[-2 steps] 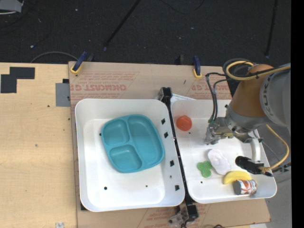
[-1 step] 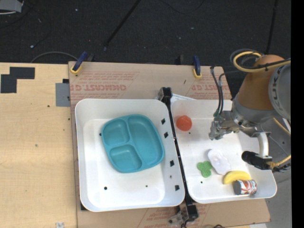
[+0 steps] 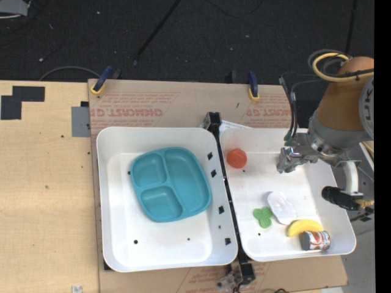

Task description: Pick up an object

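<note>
White right bin (image 3: pixel 342 240) holds a round orange-red ball (image 3: pixel 237 159) — hand (image 3: pixel 287 162) nearby, grip unreadable.

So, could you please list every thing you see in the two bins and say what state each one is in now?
Teal plate: lying flat in the left bin, its three compartments bare.
Orange ball: resting alone in the right bin.
Green toy: lying flat beside the white object.
Banana: lying against the small can.
Small can: on its side.
Gripper: over the right bin, nothing seen in it.
</note>
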